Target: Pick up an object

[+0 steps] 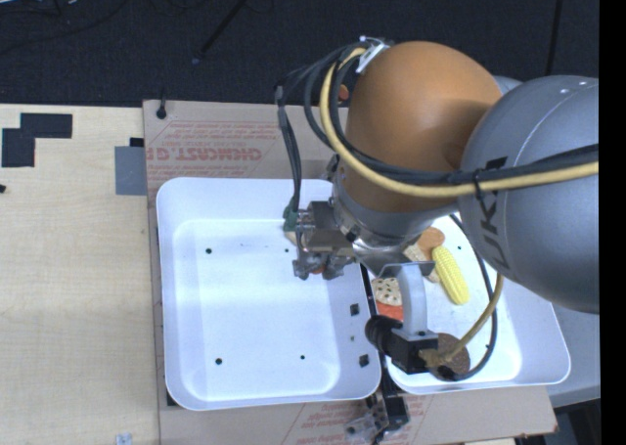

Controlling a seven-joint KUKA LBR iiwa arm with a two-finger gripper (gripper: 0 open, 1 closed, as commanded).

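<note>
Camera view looks down at a slant on a pale wooden bench (68, 267), where a sheet of brown cardboard (210, 145) with red print lies under two shallow white bins set side by side. The left bin (186, 238) has a white floor marked by a few small dark dots. The grey arm (548, 189) reaches in from the right, and its broad orange band (421, 111) covers much of the right bin (548, 360).

The gripper (318, 255) is low over the right half of the left bin, toward its far corner and just beside the wall between the two bins. From this angle it is not possible to tell whether it is released or clenched, or whether it touches the bin floor.

The objects to pick lie in the right bin, apart from the gripper and on the other side of that wall. A yellow corn cob (451, 274) lies at a tilt near the bin's middle. Just to its left is a pale square piece (387, 289) with dark spots, with a red-orange piece (390, 310) touching its near edge. A peach-coloured item (430, 238) peeks out from under the arm beyond the corn cob. A brown round thing (454, 357) lies toward the near rim.

On the bench to the left of the cardboard are a grey square patch (128, 169) and black angular marks (34, 135).
</note>
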